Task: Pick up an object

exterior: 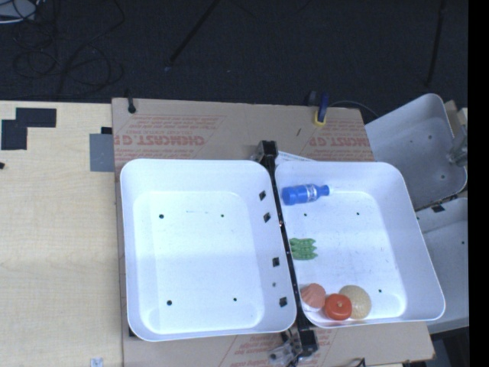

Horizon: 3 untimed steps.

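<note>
All candidates sit in the right bin (pixel 412 228): blue bottle (pixel 305 194) near the top-left corner, lying on its side, long axis roughly left-right with cap pointing right; green piece (pixel 303 248) mid-left by the divider; red round piece (pixel 338 306), pink one (pixel 313 295) and tan one (pixel 356 300) bunched touching at the bottom edge. Left bin (pixel 137 205) isn't relevant. Claw state: can't tell. Arm enters from the right, so the bottle looks the cleanest target, gripped across its short axis
</note>
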Each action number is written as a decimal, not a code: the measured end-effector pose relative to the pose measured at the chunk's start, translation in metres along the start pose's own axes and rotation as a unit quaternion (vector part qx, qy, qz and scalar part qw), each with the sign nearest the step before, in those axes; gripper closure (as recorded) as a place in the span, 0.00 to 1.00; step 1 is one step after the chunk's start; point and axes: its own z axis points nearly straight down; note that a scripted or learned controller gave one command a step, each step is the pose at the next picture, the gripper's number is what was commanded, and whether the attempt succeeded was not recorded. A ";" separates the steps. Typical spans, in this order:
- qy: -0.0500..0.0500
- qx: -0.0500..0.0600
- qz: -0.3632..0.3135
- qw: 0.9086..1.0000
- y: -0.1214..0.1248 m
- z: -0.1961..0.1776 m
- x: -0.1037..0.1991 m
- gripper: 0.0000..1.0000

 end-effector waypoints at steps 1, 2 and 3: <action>0.001 0.005 -0.001 1.000 0.015 0.030 0.001 1.00; 0.001 0.001 -0.001 1.000 0.011 -0.010 0.000 1.00; 0.001 0.005 0.001 1.000 0.008 0.032 0.001 1.00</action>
